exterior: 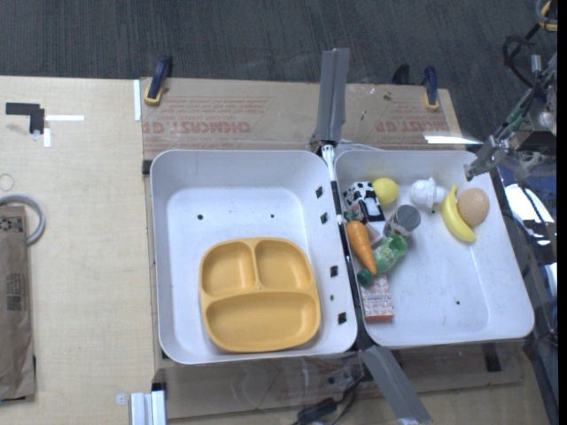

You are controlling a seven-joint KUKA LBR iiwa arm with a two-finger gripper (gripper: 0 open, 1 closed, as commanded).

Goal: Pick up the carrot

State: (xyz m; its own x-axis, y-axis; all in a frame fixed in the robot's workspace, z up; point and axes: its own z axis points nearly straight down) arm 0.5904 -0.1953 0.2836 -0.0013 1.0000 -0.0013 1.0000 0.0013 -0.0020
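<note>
**Carrot lies in the right bin**

The left bin (168, 264) holds a yellow divided plate (260, 294). In the right bin (461, 299), the carrot (360, 245) lies by the left wall, touching a green packet (388, 253); a banana (457, 217) lies far right. The gripper (485, 159) hangs over the far-right rim; its fingers' state cannot be told.

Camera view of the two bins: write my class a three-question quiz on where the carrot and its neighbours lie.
1. True or false: the carrot lies on the yellow plate.
2. Which bin holds the banana? A) left bin B) right bin
3. Fill in: the carrot lies along the right bin's ____ wall.

Key: 1 false, it lies in the right bin, among a green packet and a small carton. 2 B. 3 left.
</note>
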